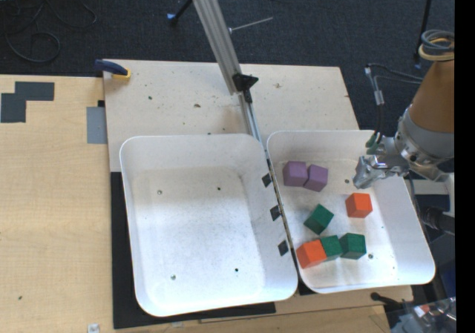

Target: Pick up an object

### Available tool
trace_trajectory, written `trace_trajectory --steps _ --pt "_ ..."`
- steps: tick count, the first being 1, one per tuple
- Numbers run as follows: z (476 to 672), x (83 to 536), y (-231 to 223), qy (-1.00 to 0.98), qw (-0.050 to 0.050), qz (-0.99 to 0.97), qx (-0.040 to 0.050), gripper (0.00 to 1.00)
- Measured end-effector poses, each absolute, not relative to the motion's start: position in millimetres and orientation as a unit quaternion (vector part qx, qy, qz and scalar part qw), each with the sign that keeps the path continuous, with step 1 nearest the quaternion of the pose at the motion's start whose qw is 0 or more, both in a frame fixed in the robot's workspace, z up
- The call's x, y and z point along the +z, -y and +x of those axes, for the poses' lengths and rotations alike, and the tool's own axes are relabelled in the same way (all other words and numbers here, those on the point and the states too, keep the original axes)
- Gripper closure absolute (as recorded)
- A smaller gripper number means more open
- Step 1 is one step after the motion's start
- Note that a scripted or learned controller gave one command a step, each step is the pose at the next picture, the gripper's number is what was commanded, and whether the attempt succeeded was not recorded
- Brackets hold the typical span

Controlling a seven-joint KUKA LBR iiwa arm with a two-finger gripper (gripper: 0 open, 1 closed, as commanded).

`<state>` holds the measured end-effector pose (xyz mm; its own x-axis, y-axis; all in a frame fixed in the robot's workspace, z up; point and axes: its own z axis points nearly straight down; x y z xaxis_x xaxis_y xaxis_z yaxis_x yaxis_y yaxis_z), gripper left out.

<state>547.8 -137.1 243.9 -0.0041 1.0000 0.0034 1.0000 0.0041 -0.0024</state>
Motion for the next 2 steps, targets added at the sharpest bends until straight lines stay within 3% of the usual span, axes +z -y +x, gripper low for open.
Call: trace_trajectory --steps 2 --pt "552.2 238 34 0.709 0.003 -0.705 0.0004 1.00"
